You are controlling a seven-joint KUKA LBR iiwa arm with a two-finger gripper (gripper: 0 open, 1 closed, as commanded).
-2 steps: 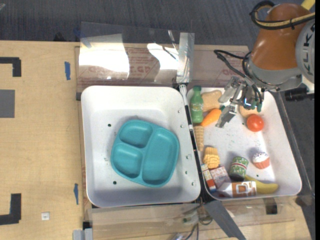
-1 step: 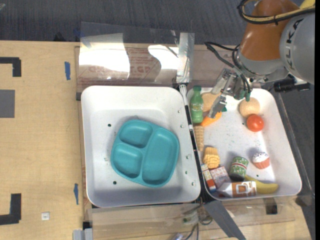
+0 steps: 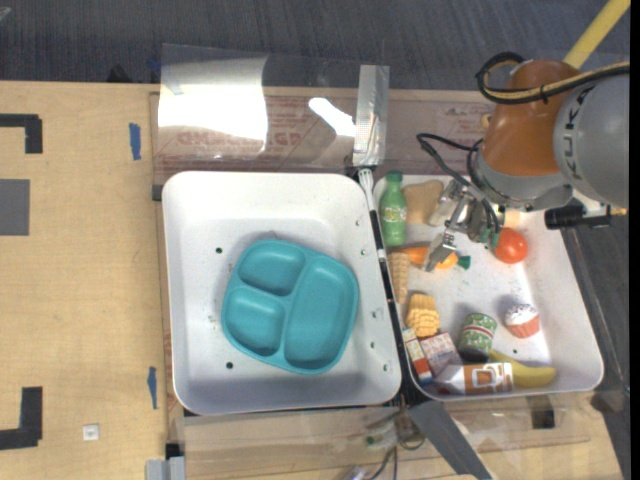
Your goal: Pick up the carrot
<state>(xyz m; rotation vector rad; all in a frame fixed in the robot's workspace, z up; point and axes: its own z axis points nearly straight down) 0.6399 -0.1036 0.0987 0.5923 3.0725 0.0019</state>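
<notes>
Poised over the carrot (image 3: 447, 260) near the right bin's (image 3: 585, 363) back-left corner
Claw (image 3: 444, 251) spread, grasping nothing; best lowered straight, clenched across the orange body, clear of the green bottle (image 3: 392, 209)

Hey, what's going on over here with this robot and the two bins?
The grey and orange arm is reaching into the right bin, which is full of toy food. Its end effector sits low over the carrot near the bin's left side, beside a green bottle. Whether the carrot is actually gripped can't be told. The left bin holds a teal divided plate.
</notes>
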